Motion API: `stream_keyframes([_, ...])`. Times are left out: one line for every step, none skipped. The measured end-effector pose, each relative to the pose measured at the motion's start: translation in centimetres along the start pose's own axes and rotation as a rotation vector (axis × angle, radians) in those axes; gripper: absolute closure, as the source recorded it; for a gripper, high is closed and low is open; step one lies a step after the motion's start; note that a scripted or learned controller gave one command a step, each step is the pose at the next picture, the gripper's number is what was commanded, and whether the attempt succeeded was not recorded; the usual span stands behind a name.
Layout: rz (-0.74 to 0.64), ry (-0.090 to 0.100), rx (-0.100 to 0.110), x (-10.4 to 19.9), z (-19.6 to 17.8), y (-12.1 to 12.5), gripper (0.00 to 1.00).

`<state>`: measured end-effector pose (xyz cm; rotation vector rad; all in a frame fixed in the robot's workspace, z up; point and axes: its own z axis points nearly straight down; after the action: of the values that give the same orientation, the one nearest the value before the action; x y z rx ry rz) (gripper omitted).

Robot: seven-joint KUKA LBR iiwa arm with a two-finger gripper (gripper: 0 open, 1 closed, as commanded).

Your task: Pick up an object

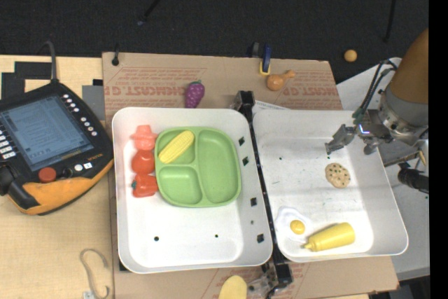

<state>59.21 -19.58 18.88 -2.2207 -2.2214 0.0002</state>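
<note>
Brown cookie (338, 175): right bin (392, 234), mid, toward its right edge.
Gripper (355, 138): fingers spread wide, empty, just above cookie.
Risk: flat cookie may slip under fingertips.

Bench (56, 248), wood-toned top, as I see it from my station. Directly on it: one sheet of brown printed cardboard (154, 80), lying flat under both bins. On the cardboard: left white bin (182, 248) and right white bin (392, 234), side by side, touching along a black clamp strip. Loose on the cardboard behind the bins: purple grape bunch (194, 93), orange pear-shaped toy (278, 80). At the front edge: yellow rounded toy (233, 286). On bare bench, left: teach pendant (47, 143), grey-orange; metal hook (94, 269) near the front.
</note>
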Motion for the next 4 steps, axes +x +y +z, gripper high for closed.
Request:
stream_keyframes([-0.002, 0.002, 0.005, 0.3, 4.4, -0.3, 0.00])
stream_keyframes([-0.002, 0.000, 0.002, 0.7, 9.6, -0.2, 0.00])
stream_keyframes([-0.001, -0.002, -0.002, 0.5, 8.2, -0.1, 1.00])
stream_keyframes([0.002, -0.001, -0.003, 0.1, 1.9, -0.1, 1.00])
